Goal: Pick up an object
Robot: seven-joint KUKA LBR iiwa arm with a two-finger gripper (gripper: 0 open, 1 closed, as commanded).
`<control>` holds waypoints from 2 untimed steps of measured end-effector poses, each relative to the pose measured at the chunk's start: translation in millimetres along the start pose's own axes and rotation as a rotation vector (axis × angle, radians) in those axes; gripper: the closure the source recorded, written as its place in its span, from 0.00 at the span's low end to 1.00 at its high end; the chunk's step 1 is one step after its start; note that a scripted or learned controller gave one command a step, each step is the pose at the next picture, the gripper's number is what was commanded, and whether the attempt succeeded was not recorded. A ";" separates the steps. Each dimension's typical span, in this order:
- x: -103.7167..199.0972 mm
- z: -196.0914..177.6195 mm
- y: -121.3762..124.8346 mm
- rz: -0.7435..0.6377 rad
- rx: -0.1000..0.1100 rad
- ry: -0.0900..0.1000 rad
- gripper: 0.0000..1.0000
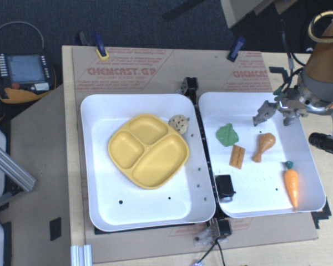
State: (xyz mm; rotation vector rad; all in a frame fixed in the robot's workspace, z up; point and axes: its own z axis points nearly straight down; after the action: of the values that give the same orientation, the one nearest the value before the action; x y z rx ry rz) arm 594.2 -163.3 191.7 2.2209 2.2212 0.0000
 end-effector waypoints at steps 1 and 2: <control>1.8 40.8 -0.6 0.000 0.003 0.001 0.00; -2.9 93.9 7.7 -0.001 -0.014 -0.009 0.00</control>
State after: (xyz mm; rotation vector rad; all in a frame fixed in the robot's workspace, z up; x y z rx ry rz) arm 602.0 -166.3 97.8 2.2081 2.2109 0.0063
